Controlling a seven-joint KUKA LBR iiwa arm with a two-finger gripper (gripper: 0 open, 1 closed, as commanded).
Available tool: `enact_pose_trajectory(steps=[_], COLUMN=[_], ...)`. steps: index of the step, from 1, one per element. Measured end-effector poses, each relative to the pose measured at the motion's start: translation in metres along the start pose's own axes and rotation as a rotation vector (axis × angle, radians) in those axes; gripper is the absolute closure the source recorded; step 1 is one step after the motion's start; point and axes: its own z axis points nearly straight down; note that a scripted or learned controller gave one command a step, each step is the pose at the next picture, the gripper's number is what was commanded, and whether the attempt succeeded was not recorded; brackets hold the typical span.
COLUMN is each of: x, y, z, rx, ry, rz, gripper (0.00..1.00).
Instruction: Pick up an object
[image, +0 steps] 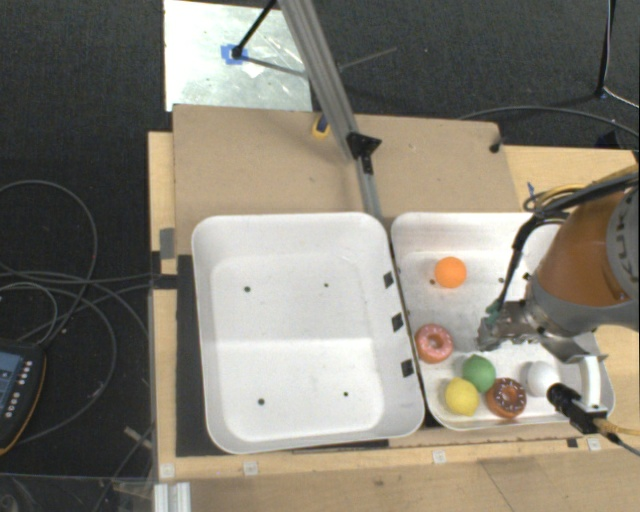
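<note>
Tool (492, 331) hangs low in the right bin (480, 232); its grip state cannot be judged. Green ball (479, 372) sits just below it, touching yellow ball (461, 397) and brown donut (506, 398). Risk: crowding deflects the grasp.

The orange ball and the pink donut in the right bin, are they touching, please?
Apart. The camera view shows bare white bin floor between the orange ball and the pink donut below it.
</note>
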Motion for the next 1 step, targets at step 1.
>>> enact_pose_trajectory(steps=[1], x=[-0.0027], y=[0.0047], z=[-0.0435], rx=[0.000], ry=[0.002], rz=[-0.006], gripper=[1.00])
